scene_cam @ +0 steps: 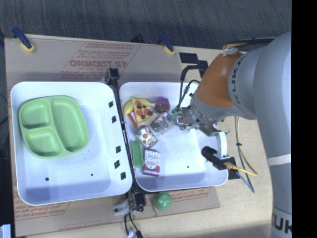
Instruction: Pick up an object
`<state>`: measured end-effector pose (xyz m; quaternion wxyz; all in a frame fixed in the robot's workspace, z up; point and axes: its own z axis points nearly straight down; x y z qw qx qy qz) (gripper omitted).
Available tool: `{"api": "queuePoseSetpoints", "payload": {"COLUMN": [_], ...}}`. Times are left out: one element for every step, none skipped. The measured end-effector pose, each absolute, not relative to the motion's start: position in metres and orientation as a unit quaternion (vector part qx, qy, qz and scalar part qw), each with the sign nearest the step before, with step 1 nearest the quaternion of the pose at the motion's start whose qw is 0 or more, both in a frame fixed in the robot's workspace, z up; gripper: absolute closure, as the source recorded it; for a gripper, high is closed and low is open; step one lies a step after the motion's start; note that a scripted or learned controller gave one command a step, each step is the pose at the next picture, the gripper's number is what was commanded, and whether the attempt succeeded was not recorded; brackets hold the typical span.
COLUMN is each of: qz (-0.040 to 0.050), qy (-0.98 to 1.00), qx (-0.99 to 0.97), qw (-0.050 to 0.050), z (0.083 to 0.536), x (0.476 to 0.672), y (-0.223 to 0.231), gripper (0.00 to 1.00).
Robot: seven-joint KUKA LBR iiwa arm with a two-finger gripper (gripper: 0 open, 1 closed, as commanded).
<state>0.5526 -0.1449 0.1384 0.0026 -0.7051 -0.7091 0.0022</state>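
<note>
While poised low in the right white bin [213,180], the gripper [171,119] is noted; jaws' state cannot be told. Small crinkled silvery packet [162,124] judged light, slippery. Best pinched across its middle.

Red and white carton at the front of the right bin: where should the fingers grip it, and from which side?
Come straight down on the red and white carton. It lies flat; close across its short width, probably. The green piece crowds its left edge, so grip toward the lower end.

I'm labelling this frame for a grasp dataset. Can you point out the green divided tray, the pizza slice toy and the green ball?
green divided tray [53,126]: camera view, on its middle ridge, left bin.
pizza slice toy [143,112]: camera view, on its red topping, right bin.
green ball [162,200]: camera view, on its centre, on the cardboard below the right bin.
</note>
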Motion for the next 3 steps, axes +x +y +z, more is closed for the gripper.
{"api": "queuePoseSetpoints", "payload": {"qz": [0.0069, 0.0077, 0.0008], "qy": [-0.708, -0.710, -0.710], "qx": [-0.706, -0.705, -0.704], "qw": [0.003, 0.002, 0.001], "z": [0.104, 0.116, 0.193], "x": [0.641, 0.642, 0.563], "y": [-0.109, -0.110, -0.053], "gripper": [0.00, 1.00, 1.00]}}
